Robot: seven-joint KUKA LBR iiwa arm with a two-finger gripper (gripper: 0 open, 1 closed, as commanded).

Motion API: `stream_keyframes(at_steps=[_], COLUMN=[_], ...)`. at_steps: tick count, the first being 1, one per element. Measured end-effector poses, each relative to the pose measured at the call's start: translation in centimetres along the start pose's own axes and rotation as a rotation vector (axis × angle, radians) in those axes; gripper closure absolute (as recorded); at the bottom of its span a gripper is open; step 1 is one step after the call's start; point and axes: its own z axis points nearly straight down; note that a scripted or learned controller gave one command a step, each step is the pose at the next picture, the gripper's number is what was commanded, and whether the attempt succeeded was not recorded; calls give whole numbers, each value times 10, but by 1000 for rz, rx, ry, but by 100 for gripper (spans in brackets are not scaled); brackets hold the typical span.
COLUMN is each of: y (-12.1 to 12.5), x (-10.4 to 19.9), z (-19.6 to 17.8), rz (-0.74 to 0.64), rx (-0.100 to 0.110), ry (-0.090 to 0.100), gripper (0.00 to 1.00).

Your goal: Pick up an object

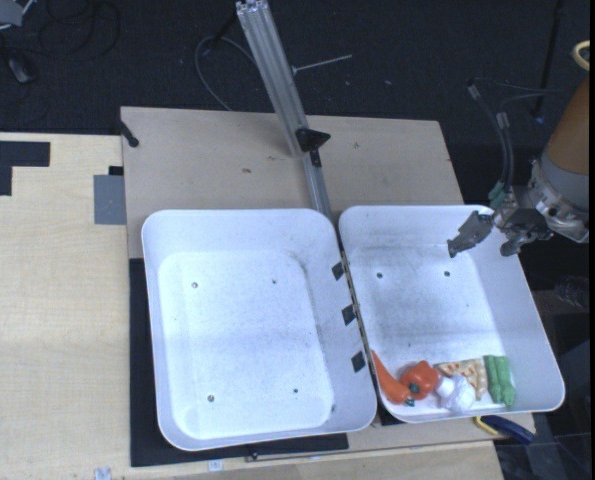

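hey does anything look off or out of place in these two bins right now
Nothing looks spilled or damaged. The one oddity: every object sits crowded in the near corner of the right bin, an orange toy, a white piece and a green piece. The gripper hovers over that bin's far right edge, away from them.
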Motion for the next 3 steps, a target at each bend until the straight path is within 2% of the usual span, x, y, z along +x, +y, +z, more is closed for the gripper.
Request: stream_keyframes(at_steps=[1, 2, 3], y=[-63, -58, -60], x=[26, 101, 96], z=[160, 68, 62], rz=[0, -6, 2], rx=[9, -8, 0], ry=[2, 1, 0], gripper=[0, 0, 100])
